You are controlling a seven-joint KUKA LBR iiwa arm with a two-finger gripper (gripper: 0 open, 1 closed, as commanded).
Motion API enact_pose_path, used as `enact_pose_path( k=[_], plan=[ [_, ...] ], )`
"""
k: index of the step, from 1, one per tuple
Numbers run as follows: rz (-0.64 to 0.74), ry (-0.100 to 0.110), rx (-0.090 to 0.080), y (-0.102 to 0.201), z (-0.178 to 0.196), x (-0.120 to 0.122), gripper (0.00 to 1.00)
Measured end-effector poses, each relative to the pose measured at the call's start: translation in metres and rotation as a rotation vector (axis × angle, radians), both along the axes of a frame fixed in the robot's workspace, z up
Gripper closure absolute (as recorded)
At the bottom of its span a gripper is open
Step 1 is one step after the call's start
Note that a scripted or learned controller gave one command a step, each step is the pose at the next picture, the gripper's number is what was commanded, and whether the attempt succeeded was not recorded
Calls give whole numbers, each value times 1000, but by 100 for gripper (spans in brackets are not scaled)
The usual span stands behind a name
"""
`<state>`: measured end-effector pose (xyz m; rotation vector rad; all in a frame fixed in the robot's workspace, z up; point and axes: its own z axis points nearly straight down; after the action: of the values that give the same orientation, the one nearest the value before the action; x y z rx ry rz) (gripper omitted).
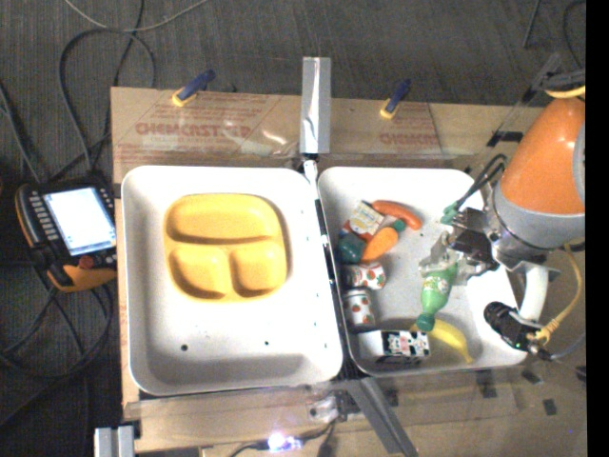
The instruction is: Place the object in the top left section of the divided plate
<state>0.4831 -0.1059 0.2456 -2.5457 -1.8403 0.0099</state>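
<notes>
- Green plastic bottle with a pale cap end [435, 293] lies in the right white bin [400, 184], tilted, its lower end just beside a yellow toy banana [452, 341].
- My hand [449, 255] sits over the top of that bottle at the right bin's right side; whether it is spread or pinching the bottle, I cannot tell, since the dark hardware blurs together.
- Yellow divided plate [228, 246] rests in the left white bin [143, 284], well apart from the bottle, with one wide section at the far side and two smaller ones nearer the camera.
- An orange toy carrot [379, 244], a small printed can [366, 276] and a black-and-white carton [404, 345] also lie in the right bin.
- A blue clip [193, 87] holds the cardboard on the surface beyond the bins.
</notes>
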Motion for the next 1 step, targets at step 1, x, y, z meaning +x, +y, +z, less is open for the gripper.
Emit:
enact_pose_path(
  k=[1],
  plan=[
    [-154, 1, 2, 103, -64, 21, 100]
  ],
)
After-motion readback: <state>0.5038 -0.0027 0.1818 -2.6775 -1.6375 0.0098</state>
